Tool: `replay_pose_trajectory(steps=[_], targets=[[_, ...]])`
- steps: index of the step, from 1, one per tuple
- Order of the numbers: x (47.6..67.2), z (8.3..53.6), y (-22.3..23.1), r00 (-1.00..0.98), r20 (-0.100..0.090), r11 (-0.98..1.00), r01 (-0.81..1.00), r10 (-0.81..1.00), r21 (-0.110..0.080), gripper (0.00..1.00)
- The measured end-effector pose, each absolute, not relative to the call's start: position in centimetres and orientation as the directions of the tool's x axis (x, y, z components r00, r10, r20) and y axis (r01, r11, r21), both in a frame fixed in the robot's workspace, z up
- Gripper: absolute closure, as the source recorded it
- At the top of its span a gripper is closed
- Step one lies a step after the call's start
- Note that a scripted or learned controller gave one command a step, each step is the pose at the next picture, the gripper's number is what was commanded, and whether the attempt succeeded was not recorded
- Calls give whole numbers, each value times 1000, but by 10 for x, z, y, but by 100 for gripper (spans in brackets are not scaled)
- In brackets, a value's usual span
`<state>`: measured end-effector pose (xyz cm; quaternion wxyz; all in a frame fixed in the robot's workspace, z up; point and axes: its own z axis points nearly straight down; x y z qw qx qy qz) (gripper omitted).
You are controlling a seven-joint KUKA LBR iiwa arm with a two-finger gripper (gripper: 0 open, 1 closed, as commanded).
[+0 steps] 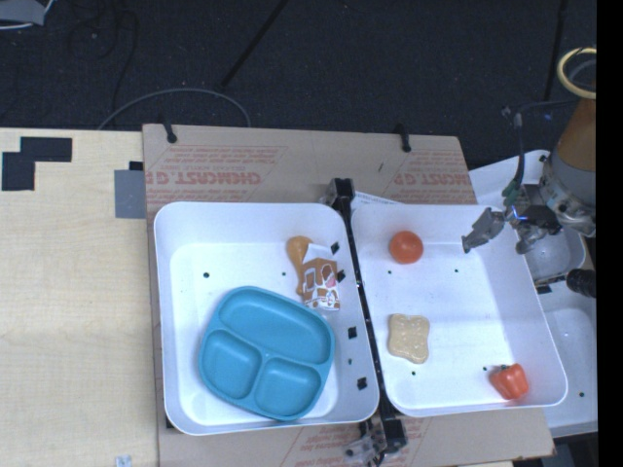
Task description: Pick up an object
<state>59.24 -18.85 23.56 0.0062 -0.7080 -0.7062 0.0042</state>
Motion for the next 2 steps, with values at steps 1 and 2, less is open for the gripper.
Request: replay_pose_trajectory(steps=[1, 2], targets=[[595, 244, -188, 0, 0, 0, 1000, 1000, -1, 0], [597, 181, -189, 0, 1, 0, 1000, 1000, -6, 0]])
